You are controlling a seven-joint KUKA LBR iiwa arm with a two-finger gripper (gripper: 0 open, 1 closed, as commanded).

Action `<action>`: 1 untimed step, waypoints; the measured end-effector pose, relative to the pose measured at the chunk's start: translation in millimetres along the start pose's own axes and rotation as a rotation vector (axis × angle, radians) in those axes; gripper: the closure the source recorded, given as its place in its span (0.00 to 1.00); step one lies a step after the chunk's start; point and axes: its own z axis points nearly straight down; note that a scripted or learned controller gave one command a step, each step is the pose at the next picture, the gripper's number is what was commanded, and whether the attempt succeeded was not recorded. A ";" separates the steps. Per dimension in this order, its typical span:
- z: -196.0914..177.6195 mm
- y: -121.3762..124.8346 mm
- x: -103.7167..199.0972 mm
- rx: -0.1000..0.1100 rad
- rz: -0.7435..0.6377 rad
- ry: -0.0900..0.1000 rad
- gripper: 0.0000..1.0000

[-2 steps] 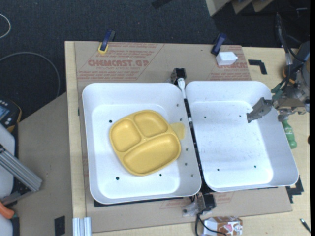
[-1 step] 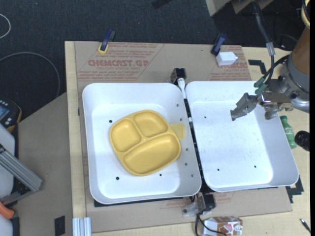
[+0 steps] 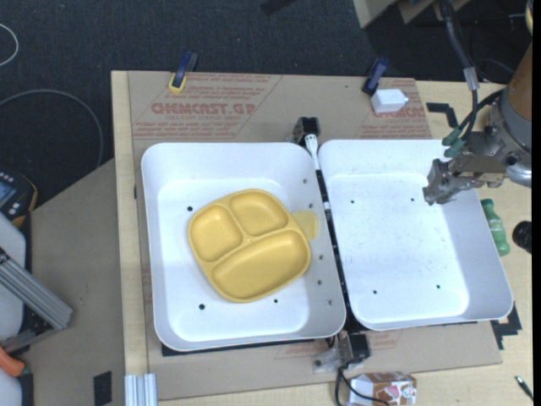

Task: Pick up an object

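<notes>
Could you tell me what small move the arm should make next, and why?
Probably travel left across the divider toward the yellow divided plate. The gripper sits over the right bin, near its far right side, while the plate lies in the left bin.

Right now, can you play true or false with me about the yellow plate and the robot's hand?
1. The yellow plate lies in the left bin. True.
2. The plate has three sections. True.
3. The hand is holding the plate. False: the hand is over the right bin, far from the plate, with nothing seen in it.
4. The plate is round and blue. False: it is yellow, with rounded corners.
5. A green thing lies in the left bin. False: it lies outside the bins, by the right bin's right edge.
6. The two bins sit side by side on a board. True.
</notes>
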 end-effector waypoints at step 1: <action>-3.8 -0.7 84.2 0.002 -0.008 0.003 1.00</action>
